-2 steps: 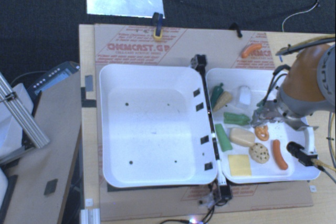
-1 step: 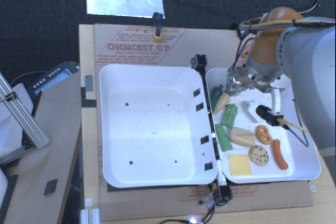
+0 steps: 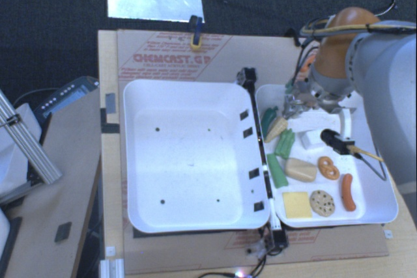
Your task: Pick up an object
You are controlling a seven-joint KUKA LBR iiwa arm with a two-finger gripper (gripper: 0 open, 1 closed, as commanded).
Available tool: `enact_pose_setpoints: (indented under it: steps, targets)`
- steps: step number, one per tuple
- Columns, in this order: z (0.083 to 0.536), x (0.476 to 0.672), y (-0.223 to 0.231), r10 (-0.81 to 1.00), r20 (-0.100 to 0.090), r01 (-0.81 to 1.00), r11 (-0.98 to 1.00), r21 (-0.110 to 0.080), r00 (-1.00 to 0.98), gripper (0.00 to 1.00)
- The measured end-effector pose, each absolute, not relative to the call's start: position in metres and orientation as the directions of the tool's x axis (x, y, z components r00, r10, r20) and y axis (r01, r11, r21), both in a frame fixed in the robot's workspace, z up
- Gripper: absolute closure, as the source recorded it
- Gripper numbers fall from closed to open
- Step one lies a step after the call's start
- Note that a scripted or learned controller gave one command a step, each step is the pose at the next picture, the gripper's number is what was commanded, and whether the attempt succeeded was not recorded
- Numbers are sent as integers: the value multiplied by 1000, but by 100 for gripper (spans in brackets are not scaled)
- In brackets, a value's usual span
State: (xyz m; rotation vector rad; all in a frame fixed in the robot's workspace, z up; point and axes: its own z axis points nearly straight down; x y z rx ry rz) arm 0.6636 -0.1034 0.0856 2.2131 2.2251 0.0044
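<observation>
Step in hand: the approach, no grasp yet. My gripper (image 3: 295, 105) hung low over the far end of the right-hand bin (image 3: 384, 205). From this angle I couldn't tell whether it was spread or closed, and nothing showed clamped in it.

Every candidate sat in that same bin. Nearest to the tool were a green pod (image 3: 269, 117) and a pale yellow wedge (image 3: 277, 128), touching each other, just beside the tool on its left-bin side.

My read on the next move: shift a little toward that pair, pick one, come down centred on it and close. The two were packed tight against the bin wall, so I'd expect a risk of nudging one aside or catching both.

Count:
- green pods: 3, the one above plus a second (image 3: 285, 143) and a third (image 3: 276, 170)
- pale yellow wedge: 1
- beige bread roll (image 3: 301, 170): 1
- pretzel (image 3: 328, 168): 1
- cookie (image 3: 322, 202): 1
- yellow cheese square (image 3: 296, 204): 1
- orange sausage (image 3: 348, 192): 1

Left-hand bin (image 3: 189, 159): not involved.
</observation>
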Motion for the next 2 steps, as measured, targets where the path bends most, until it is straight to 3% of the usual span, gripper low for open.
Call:
enact_pose_setpoints:
  steps: [1, 2]
  targets:
    - [84, 582, -102, 1000, 1, 1000, -1, -5, 1, 100]
    - [84, 482, -89, 1000, 2, 1000, -2, -6, 2, 100]
